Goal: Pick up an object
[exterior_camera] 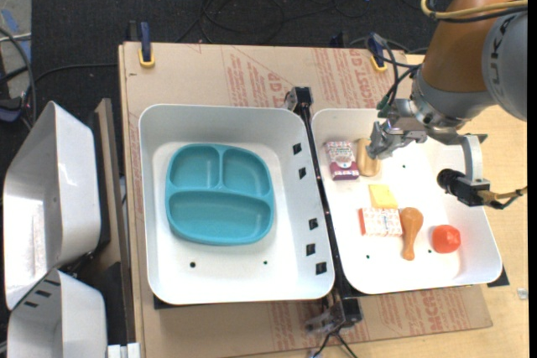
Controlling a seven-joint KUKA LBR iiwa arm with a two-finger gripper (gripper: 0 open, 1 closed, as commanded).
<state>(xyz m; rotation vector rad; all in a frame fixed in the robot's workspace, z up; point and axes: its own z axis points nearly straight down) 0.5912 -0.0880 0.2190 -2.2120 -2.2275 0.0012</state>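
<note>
My gripper [379, 142] hangs low over the upper left part of the right bin [470, 264]. Directly under it lies a tan piece [368, 162], partly hidden by the gripper. A small purple-and-white box [341, 160] sits just to its left. Further down the bin are a yellow block [383, 196], a red-and-white packet [380, 222], a brown toy drumstick [409, 232] and a red ball-like item [445, 238].
The left bin [159, 264] holds a blue divided plate [220, 193]. A black divider [317, 197] runs between the two bins. A black fitting [460, 183] on the arm's cable hangs over the right bin's right side. White tubs [46, 189] stand off the bench's left.
</note>
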